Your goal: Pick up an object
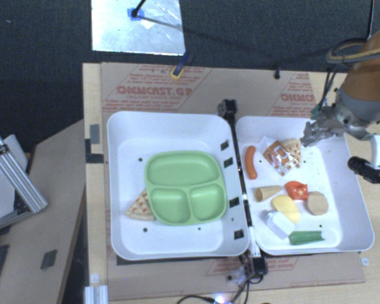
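Note:
The right bin point(342, 170) holds several toy foods: a red sausage point(250, 162), a waffle-like piece point(282, 156), a cone point(267, 192), a red tomato point(296, 189), a yellow piece point(285, 208), a brown disc point(317, 203), a white bottle point(278, 223) and a green pod point(306, 237). My gripper point(309, 135) hangs over the upper part of this bin, just right of the waffle-like piece and close to its top corner. The wrist hides how the gripper stands.
The left bin point(123, 170) bears a green divided plate point(185, 187), with a pizza slice point(140, 206) against the plate's lower left. A black divider point(234, 170) runs between the bins. The arm's grey and orange body point(367, 81) reaches in from the upper right.

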You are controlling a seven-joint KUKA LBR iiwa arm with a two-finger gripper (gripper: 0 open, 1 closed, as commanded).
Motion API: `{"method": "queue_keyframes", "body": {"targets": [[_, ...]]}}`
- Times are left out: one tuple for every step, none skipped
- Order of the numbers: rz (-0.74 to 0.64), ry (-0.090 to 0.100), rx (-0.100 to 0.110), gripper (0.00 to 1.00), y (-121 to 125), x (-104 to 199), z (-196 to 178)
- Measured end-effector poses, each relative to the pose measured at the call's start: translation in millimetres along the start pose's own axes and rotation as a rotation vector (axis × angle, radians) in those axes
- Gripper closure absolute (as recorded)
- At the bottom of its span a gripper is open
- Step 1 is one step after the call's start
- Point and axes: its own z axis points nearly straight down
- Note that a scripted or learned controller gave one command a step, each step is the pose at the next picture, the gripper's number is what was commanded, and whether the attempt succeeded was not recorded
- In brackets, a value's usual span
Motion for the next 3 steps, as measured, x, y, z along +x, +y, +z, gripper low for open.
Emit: {"method": "queue_keyframes", "body": {"targets": [[-0.002,0.001,0.0,1.0,2,0,-54],[-0.003,0.004,0.008,1.0,-30,35,-45],[-0.004,0.004,0.008,1.0,-53,73,-53]]}}
